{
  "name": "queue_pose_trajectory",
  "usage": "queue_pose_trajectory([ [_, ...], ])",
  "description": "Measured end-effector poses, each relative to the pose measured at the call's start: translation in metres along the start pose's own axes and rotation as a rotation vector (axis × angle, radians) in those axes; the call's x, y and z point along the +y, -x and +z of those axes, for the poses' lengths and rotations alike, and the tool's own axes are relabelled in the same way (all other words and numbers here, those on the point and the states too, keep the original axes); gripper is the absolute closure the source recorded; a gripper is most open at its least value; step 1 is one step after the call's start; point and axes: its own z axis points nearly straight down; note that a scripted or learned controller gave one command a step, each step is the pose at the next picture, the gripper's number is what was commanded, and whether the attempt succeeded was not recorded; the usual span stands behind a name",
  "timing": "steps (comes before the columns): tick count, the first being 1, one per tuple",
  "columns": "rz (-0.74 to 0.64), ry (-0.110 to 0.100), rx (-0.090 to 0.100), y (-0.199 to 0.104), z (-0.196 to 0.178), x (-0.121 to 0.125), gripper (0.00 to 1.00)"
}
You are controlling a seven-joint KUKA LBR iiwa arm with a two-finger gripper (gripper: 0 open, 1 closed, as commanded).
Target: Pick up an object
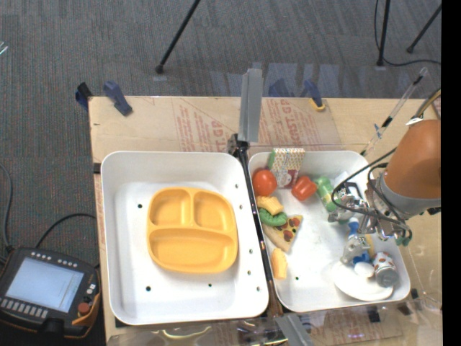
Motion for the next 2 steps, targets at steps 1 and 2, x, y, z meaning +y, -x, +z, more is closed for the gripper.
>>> queue_pose_trajectory([
  [1,-0.095,0.004,0.005,0.05,-0.001,0.004,0.0],
  [2,-0.156,0.001,0.0,0.072,0.001,0.001,0.0],
])
